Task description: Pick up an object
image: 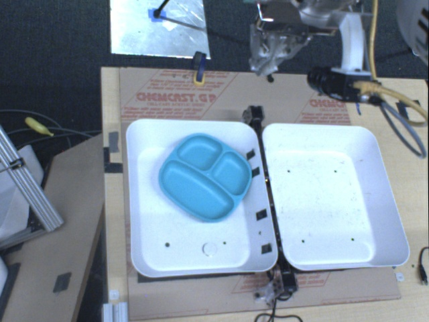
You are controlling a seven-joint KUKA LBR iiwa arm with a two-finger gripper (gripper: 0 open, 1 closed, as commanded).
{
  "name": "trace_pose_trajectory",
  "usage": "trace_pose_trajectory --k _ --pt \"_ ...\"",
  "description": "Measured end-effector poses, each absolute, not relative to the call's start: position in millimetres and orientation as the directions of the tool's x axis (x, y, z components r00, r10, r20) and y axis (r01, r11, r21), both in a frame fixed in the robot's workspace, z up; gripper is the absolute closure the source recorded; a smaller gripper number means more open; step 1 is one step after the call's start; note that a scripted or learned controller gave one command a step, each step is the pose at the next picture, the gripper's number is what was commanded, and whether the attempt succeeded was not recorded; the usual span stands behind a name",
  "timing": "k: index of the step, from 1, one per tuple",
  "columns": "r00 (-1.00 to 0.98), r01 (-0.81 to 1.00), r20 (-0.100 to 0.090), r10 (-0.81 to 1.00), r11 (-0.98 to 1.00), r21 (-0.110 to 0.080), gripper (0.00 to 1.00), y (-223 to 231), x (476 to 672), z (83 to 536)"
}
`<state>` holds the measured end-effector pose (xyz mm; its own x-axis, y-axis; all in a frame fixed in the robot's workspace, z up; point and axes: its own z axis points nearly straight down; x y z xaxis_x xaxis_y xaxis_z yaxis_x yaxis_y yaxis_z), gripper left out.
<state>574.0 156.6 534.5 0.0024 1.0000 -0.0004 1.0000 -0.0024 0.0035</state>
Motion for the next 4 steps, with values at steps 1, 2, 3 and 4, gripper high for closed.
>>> trace_pose_trajectory --k 1,2,3,4 --pt "-0.010 1.000 0.003 1.000 0.010 0.002 1.00 236.0 544.1 535.1" --pt "-0.006 1.000 0.002 1.000 0.006 0.000 1.00 234.4 499.1 535.3" --pt "-0.005 1.000 0.001 1.000 0.005 0.001 1.00 226.1 486.0 535.0" --pt "0.000 1.000 0.000 1.000 0.000 -0.001 1.00 199.7 486.3 510.3"
